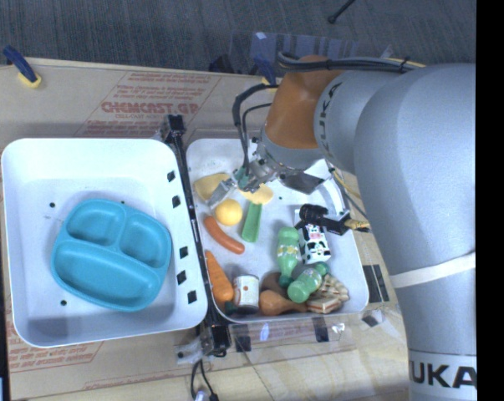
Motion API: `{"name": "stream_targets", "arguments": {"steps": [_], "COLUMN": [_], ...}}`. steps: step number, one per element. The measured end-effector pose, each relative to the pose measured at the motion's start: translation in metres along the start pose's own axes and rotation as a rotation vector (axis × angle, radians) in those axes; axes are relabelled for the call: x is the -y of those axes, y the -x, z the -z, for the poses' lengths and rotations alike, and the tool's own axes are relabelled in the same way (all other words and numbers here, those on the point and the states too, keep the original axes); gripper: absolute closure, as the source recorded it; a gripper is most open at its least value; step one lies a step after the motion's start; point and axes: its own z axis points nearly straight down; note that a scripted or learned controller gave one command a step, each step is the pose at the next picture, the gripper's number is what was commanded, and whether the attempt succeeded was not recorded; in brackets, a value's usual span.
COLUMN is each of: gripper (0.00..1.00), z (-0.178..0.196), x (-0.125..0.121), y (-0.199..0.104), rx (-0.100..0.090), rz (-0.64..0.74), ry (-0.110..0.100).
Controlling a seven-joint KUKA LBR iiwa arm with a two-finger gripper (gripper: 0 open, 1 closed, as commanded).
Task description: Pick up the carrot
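Orange and tapering, the carrot (pixel 219 277) lies at about seven o'clock in the right bin (pixel 357 267), hard against the wall it shares with the left bin (pixel 17 190), its thin end toward twelve o'clock. Just up from it, toward one o'clock, lies a red-orange sausage (pixel 223 235), easily mistaken for it, and at its thick end stands a small can (pixel 246 291). The gripper (pixel 245 180) hangs over the bin's eleven o'clock part, above a yellow wedge (pixel 206 186) and near a yellow ball (pixel 228 214) and a green stick (pixel 252 221); whether its jaws stand wide or narrow I cannot tell from this angle, and nothing is seen between them. The blue divided tray (pixel 109 253) sits in the left bin. I judge the work to be at the approach step, the carrot untouched. The next move calls for travel toward six o'clock, past the sausage, then a descent with the jaws set across the carrot's width, allowing for the wall alongside.
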Motion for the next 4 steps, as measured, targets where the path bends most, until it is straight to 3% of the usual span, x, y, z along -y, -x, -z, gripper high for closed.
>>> {"name": "stream_targets", "arguments": {"steps": [1, 2, 3, 4], "gripper": [1.0, 1.0, 0.0, 0.0], "z": [0.011, 0.135, 0.128, 0.006], "x": [-0.001, -0.003, 0.0, -0.014], "y": [0.0, -0.018, -0.019, 0.015], "rx": [0.001, 0.012, 0.004, -0.004], "rz": [0.007, 0.097, 0.095, 0.286], "ry": [-0.003, 0.015, 0.004, -0.005]}}
